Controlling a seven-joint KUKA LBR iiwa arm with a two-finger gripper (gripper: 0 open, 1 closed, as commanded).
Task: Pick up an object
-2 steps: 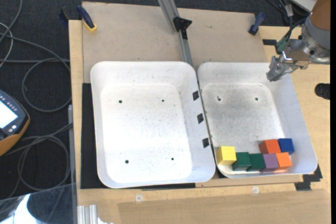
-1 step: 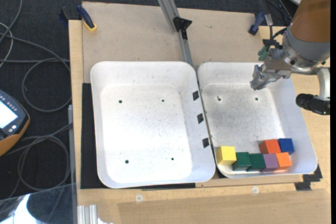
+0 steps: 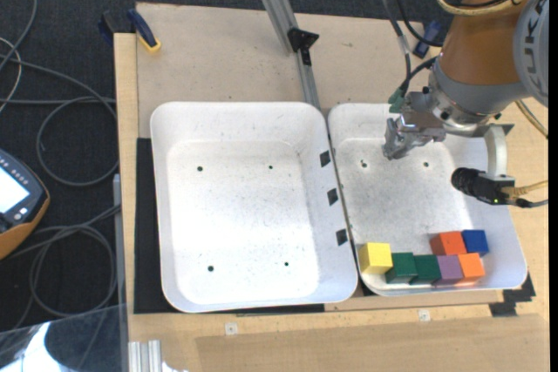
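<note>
Seven small blocks lie packed together at the near edge of the right bin [image 3: 488, 213], and any of them could serve as the object to pick up: a yellow block [image 3: 377, 256] at the left end, two dark green blocks [image 3: 415, 267] beside it, a purple block [image 3: 450, 268], an orange block [image 3: 471, 265] at the right end, and behind those a red-orange block [image 3: 452, 243] touching a blue block [image 3: 475, 240]. All of them rest on the bin floor, so nothing has been lifted yet. The gripper [image 3: 398, 141] hangs over the far part of the same bin, well apart from the cluster, with bare speckled floor between it and the blocks; nothing is held in it, and from this slant I cannot tell how its claw stands. Above it the grey wrist runs up into the orange band of the arm [image 3: 488, 13], which comes in from the right with cables trailing around it. As I judge it, the task is at its start: the arm would have to travel toward the near edge, come down on one block and close, and the tight packing against the bin wall may make a clean grip awkward. The left bin [image 3: 166, 126] holds none of the blocks, and both bins sit on the wooden bench [image 3: 218, 48].
</note>
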